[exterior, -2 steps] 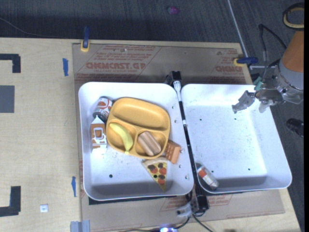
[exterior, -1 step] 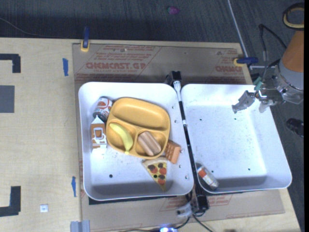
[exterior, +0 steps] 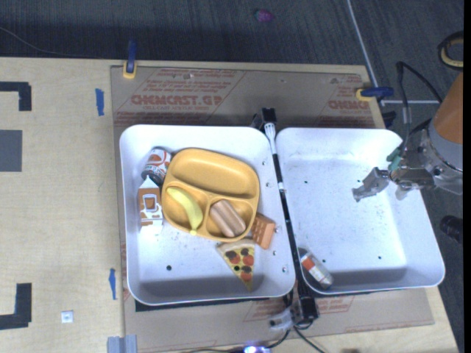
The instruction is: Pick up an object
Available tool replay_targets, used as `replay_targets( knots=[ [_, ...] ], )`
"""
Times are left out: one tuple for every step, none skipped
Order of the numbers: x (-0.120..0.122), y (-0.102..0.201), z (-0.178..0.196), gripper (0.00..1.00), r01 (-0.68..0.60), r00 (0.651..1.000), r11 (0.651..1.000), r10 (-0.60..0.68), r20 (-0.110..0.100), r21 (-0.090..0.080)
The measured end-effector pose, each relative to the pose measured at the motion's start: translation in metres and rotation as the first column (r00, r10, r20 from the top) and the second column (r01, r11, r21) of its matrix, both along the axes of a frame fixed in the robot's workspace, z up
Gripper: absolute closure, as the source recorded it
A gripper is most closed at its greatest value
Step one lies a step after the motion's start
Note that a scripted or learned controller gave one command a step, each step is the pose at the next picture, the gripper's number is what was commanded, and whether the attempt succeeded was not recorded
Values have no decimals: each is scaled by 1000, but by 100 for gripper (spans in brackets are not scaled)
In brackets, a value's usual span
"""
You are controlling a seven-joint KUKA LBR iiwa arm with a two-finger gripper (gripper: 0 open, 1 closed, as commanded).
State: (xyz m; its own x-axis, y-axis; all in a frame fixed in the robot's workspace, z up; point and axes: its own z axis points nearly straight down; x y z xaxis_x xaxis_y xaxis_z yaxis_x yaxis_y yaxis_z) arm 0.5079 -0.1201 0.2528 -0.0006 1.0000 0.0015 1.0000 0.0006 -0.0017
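While the arm is reaching in from the right, its claw (exterior: 377, 185) is hovering over the right bin (exterior: 412, 271), toward that bin's far right, and nothing is showing between its fingers. Whether the fingers are apart or together I cannot tell.

Closest to it, a small can (exterior: 315, 269) is lying on its side in the right bin's near left corner, well apart from the claw. It is looking light and stiff, with a smooth round wall that could roll or slip; taking it across the body, not by the ends, seems the safer hold, though the bin walls beside it are crowding the approach.

Over in the left bin (exterior: 140, 271), a yellow tray (exterior: 213, 169) is holding a banana (exterior: 185, 206) and a hot dog (exterior: 228, 218), probably light plastic toys. Another can (exterior: 155, 165) and a carton (exterior: 149, 204) are sitting left of the tray. A pizza slice (exterior: 241, 259) is lying flat just near it, thin and likely hard to grip, and a small orange piece (exterior: 263, 231) is sitting at the tray's near right edge.

Both bins are white, shallow and smooth, resting on a brown board (exterior: 221, 87) on the pale wooden table (exterior: 59, 197). Dark carpet (exterior: 184, 13) is running along the far side.
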Motion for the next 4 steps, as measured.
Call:
replay_targets(
  knots=[
    [-28, 48, 0, 0, -1, 1000, 1000, 1, 0, 0],
    [-28, 48, 0, 0, 0, 1000, 1000, 0, 0, 0],
    [-28, 48, 0, 0, 0, 1000, 1000, 0, 0, 0],
    [-28, 48, 0, 0, 0, 1000, 1000, 0, 0, 0]
  ],
)
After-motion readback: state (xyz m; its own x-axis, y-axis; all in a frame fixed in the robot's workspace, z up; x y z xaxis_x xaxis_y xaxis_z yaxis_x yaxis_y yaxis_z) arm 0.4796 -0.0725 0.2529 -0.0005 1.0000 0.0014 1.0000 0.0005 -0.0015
